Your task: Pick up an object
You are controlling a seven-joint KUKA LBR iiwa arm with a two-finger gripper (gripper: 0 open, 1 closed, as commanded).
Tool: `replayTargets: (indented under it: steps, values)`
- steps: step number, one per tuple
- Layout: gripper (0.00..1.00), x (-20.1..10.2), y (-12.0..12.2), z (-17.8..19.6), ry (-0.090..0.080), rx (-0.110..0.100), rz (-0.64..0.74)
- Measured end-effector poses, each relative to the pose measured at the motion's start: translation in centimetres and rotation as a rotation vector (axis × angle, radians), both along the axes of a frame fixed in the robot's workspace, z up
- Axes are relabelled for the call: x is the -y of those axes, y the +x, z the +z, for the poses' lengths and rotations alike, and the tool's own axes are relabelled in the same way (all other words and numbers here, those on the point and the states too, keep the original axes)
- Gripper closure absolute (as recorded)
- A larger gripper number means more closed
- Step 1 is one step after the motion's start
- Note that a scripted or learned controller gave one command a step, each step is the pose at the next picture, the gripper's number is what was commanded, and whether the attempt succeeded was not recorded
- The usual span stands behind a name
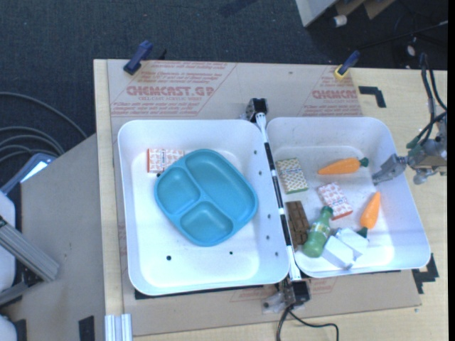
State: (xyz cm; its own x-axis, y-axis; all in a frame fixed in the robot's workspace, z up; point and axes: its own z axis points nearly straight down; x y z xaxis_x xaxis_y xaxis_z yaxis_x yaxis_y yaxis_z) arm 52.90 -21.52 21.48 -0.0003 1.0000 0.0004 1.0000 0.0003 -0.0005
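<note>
Hand (387, 169) sits at the right bin's (398, 251) right wall, low over the rim; can't tell its state at this res. Nothing visibly held.

Nearest pick: the carrot (344, 166) lying w/ its green tip toward the hand. Prob. a light, stiff plastic toy, smooth & tapered, so it may slip or roll; best taken across the thick mid-body, not the tip. 2nd carrot (370, 211) lies just below the hand, tilted; same handling.

Other contents of the right bin, relative to the carrot: tan packet (292, 175) to its left, red-white box (334, 199) below it, brown bar (296, 220) by the divider, green bottle (318, 232) leaning beside the bar & touching a white box (345, 248). Crowded lower corner = harder grasp.

Left bin (142, 258): blue tray (205, 197) w/ 3 compartments, nothing in them; a small red-white pack (158, 159) part-tucked under the tray's upper left edge. Flat, thin, awkward to pinch.
</note>
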Motion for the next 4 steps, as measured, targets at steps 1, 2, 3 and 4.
replayTargets:
  steps: [1, 2, 3, 4]
  values:
    - [0.0, 0.4, 0.0, -12.0, 0.006, 0.001, 0.004]
    - [1.0, 0.7, -0.1, -11.0, 0.001, 0.002, 0.001]
    - [1.0, -4.7, 2.1, -12.8, 0.0, 0.005, 0.001]
    - [1.0, -11.1, 0.1, -1.4, 0.0, 0.001, 0.001]
